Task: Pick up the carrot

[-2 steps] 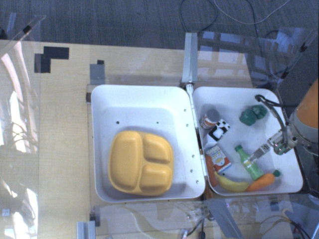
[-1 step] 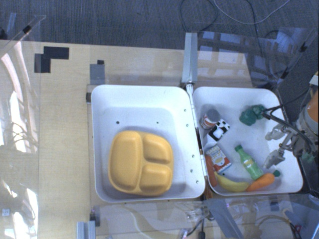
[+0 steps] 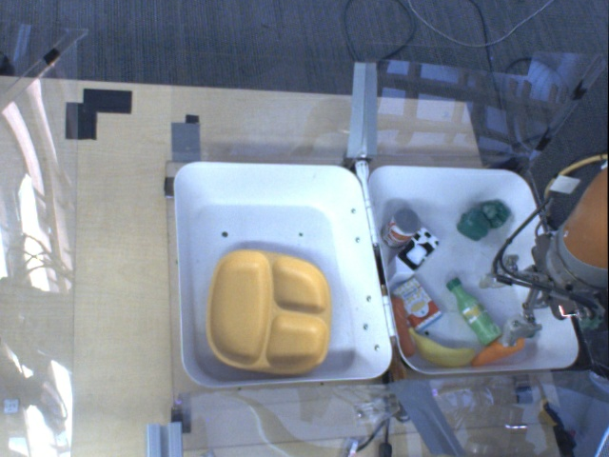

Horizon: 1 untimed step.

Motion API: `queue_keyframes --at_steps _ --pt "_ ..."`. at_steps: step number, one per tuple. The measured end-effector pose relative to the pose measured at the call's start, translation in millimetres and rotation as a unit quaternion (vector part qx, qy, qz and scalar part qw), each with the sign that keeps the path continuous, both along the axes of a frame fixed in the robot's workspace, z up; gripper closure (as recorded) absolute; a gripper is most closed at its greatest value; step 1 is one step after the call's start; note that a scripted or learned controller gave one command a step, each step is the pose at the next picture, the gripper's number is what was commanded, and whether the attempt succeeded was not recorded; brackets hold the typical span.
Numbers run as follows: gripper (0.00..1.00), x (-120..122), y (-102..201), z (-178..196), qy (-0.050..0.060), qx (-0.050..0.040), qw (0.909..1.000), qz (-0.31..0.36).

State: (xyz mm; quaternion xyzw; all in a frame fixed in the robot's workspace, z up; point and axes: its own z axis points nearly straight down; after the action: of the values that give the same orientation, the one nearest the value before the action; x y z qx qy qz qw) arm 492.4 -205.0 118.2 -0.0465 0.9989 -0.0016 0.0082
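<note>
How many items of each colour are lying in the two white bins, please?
Yellow: 2, the divided plate and the banana
Green: 2, the bottle and the crumpled green item
Orange: 1, the carrot
Mixed colours: 3, the can, the black-and-white item and the small carton
Total: 8

Grey arm (image 3: 571, 279), orange band, thin cables, dull metal pincer (image 3: 526, 327).

The carrot (image 3: 497, 352) lies in the right bin (image 3: 447, 184) beside a banana (image 3: 443, 352), gripper (image 3: 526, 328) just above.
</note>
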Motion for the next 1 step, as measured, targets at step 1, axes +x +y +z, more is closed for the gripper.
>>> queue_keyframes --at_steps 1 --pt "0.00 15.4 25.4 -26.1 -0.004 -0.0086 0.8962 0.444"
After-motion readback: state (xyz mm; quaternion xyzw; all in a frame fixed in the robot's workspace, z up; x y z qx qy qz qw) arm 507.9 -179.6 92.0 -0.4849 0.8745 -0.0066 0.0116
